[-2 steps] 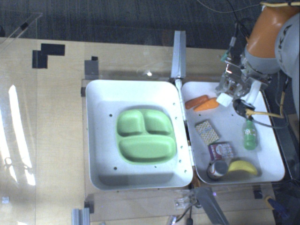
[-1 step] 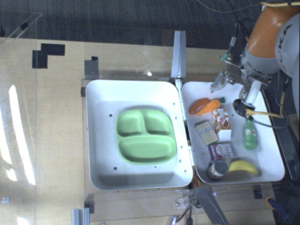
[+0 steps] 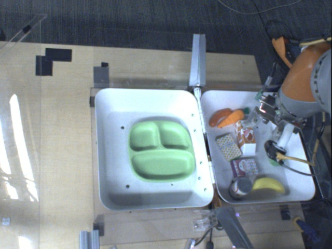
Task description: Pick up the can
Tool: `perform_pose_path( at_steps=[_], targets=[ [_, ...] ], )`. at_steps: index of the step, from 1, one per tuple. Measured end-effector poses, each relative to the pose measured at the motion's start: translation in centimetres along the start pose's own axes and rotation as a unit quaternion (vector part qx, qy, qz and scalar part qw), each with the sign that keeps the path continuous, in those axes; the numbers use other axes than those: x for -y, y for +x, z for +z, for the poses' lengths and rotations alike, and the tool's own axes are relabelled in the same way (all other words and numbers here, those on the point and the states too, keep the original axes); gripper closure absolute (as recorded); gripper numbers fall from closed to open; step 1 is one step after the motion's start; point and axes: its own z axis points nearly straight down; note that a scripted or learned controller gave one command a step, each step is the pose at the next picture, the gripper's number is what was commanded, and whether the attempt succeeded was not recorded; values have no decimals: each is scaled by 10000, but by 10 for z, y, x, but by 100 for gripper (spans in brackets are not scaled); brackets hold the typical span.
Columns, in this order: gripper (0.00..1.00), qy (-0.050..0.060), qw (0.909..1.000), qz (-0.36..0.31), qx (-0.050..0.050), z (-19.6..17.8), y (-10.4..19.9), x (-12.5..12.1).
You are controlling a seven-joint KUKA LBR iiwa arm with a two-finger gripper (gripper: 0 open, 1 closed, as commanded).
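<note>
Access to the short silver metal can (image 3: 239, 187), upright at the right bin's (image 3: 310, 191) front edge just beside a yellow banana (image 3: 268, 185), looks open from above; grey two-finger gripper (image 3: 265, 107) hovers at the back edge, grip state indeterminate.

Grey arm (image 3: 306, 95), orange band, black cabling

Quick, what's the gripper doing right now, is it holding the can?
Gripper: over the right bin, open or shut cannot be told. The can lies in that bin, apart from it.
</note>
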Motion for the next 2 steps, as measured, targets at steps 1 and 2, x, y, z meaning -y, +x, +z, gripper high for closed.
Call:
perform_pose_path(
  at_steps=[1, 2],
  targets=[
    [0, -135, 9843, 1759, -86, 28, -5, -9],
    [0, -96, 9767, 2139, -121, 22, -33, -35]
  ],
)
